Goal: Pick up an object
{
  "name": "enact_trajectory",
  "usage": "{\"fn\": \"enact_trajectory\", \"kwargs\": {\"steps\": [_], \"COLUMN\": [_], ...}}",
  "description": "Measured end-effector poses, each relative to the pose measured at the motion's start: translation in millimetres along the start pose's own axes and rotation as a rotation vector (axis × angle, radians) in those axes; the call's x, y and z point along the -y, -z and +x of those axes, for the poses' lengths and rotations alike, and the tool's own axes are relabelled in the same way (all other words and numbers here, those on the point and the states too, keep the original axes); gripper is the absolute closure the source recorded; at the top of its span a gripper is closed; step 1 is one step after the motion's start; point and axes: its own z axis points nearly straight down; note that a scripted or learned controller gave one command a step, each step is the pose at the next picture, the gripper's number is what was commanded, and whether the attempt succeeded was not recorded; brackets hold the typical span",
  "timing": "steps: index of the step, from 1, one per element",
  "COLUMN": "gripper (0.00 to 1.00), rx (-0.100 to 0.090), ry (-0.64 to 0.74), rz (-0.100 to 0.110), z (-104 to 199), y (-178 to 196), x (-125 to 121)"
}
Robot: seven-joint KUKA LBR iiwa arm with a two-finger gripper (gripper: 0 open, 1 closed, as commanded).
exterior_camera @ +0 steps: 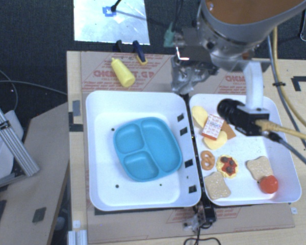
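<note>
- At upper centre, the gripper (186, 80) hangs above the bins' shared back edge; whether it grips anything, I cannot tell.
- Toy food (214, 126) lies lower right, within reach.

The arm (245, 9) is cut off by the top edge.

blue tray (147, 148) in left bin (99, 116); toy food in right bin (288, 185); tool (186, 83) above divider.
</note>
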Motion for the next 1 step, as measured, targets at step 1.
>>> {"fn": "enact_trajectory", "kwargs": {"steps": [1], "gripper": [1.00], "rx": [-0.001], "ry": [-0.007], "rz": [-0.005], "z": [-4.6], "y": [12.6], "x": [-1.1]}}
